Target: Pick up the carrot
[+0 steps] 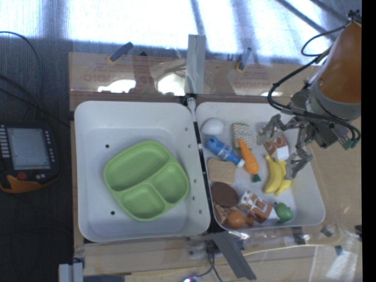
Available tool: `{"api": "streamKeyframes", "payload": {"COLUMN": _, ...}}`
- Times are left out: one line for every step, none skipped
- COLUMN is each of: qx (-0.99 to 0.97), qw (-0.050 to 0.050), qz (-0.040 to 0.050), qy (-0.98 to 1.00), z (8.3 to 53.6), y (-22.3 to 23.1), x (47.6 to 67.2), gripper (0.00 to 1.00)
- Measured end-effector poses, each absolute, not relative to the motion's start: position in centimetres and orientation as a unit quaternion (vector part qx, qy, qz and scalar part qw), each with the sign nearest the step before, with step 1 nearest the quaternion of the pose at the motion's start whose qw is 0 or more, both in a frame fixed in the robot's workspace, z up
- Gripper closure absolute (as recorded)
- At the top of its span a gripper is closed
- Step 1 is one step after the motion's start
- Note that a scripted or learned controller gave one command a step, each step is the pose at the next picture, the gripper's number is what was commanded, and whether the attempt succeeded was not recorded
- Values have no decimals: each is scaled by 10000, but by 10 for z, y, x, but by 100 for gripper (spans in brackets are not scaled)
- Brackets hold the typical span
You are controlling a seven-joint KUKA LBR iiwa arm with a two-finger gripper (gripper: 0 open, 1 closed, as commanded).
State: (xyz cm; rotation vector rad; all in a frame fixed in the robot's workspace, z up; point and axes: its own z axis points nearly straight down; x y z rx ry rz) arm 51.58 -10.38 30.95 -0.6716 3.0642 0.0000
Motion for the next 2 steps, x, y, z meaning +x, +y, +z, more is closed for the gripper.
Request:
{"api": "streamKeyframes", "payload": {"qx": -2185, "qw": -40, "qz": 33, "qy": 9758, "z": 155, "y": -114, "x": 563, "gripper": 0}}
{"api": "streamKeyframes", "payload": {"qx": -1561, "qw": 115, "qz": -30, "qy": 9877, "z": 94, "y": -111, "x": 556, "gripper": 0}}
